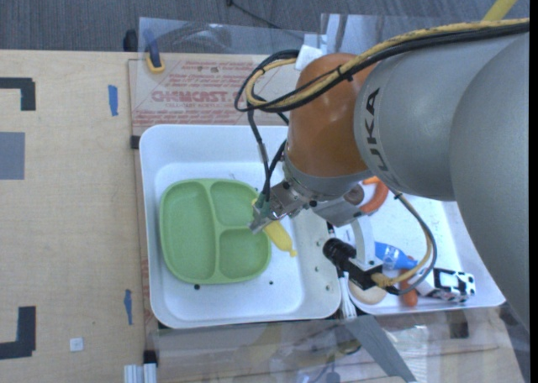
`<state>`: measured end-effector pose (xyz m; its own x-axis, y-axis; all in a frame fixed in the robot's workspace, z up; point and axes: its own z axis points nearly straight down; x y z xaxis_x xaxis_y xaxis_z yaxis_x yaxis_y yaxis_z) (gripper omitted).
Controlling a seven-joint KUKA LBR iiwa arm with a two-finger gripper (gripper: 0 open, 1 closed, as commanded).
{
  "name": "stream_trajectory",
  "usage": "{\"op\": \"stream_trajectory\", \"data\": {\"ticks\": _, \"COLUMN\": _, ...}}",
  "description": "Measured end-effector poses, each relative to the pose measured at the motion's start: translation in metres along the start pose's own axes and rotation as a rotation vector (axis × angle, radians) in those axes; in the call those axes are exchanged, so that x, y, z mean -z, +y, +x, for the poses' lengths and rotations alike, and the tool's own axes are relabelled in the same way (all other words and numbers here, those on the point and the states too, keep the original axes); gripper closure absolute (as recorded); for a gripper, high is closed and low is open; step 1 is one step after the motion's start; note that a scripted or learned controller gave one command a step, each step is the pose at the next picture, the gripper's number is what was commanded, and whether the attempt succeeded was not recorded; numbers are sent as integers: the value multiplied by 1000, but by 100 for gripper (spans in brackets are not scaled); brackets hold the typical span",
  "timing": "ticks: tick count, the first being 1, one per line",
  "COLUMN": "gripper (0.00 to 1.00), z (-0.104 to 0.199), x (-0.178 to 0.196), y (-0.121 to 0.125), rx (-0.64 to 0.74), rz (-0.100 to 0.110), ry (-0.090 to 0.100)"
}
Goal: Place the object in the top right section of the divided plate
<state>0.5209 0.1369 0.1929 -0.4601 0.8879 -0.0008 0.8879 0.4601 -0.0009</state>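
Observation:
A light green divided plate (214,230) with three sections lies in the left white bin (168,150). My gripper (263,212) hangs over the plate's right rim, below the orange wrist band. A yellow, banana-like object (281,239) sits between the fingertips and slants down to the right, just off the plate's right edge and over the bin floor. The fingers look shut on its upper end. The arm's large grey body hides the upper right of the scene.
The right bin (483,293) holds a blue object (392,253), a small orange ball (409,296), a black-and-white item (455,284) and a beige piece (367,293). Black cables (261,91) loop above the wrist. A wooden bench (67,205) lies to the left.

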Motion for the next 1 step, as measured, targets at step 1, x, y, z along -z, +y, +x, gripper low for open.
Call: {"op": "stream_trajectory", "data": {"ticks": 1, "gripper": 100, "z": -42, "x": -41, "y": -1, "rx": 16, "rz": 3, "ry": 2}}
